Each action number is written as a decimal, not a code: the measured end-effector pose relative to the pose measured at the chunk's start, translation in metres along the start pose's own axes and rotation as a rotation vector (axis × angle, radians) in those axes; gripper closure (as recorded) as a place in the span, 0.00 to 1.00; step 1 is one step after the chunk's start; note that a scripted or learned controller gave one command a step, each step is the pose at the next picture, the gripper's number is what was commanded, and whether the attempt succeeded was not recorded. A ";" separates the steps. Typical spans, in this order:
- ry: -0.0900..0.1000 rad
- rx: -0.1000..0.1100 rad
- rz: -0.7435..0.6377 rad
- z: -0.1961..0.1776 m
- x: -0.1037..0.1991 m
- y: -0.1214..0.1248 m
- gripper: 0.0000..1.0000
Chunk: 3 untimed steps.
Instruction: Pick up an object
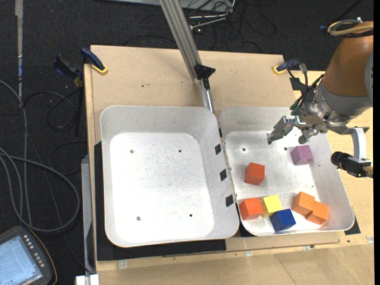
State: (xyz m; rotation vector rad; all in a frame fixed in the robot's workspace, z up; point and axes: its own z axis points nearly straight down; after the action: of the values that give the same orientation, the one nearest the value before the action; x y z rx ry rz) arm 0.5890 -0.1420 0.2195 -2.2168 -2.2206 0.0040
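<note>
One purple block [302, 154] sits square, no long axis, just beneath the gripper [290, 132], whose jaws hang released.

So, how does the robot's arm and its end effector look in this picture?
The arm is bulky and rounded, with an orange band above a grey wrist section. Dark cables run along the wrist. The end effector is small, metallic grey, with two thin dark fingers. A white bracket with a black part sits beside the arm.

Bins [160, 177] white with fine dark speckle. Blocks: purple [302, 154], yellow [272, 203], blue [283, 219], four orange [255, 173]. Bench [148, 76] pale tan wood. Arm [350, 64] orange band over grey.
</note>
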 end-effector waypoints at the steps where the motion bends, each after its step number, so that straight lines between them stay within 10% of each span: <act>1: -0.001 -0.004 0.001 -0.002 0.000 0.001 0.00; 3: 0.000 0.001 0.002 0.101 0.000 0.006 0.00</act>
State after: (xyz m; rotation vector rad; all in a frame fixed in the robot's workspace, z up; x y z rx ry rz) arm 0.5941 -0.1422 0.1185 -2.2186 -2.2181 0.0048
